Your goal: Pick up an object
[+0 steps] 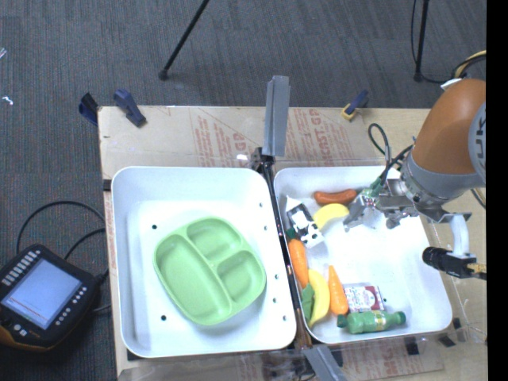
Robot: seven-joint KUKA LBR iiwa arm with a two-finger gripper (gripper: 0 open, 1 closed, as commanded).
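Hovering gripper (371,213) spread open beside banana (332,213)

Glossy green plastic tray (209,270), smooth white bins (127,213)

arm (448,145): its upper part is cut off by the right edge, past the right bin (421,296).
gripper (371,210): small and dark above the right bin; the finger gap is too small to read.
black-and-white object (305,223): at the right bin's left wall, too small to identify.
red packet (363,298): label print unreadable; near the right bin's front wall.
tripod legs (190,26): tops cut off by the upper edge, behind the right bin.
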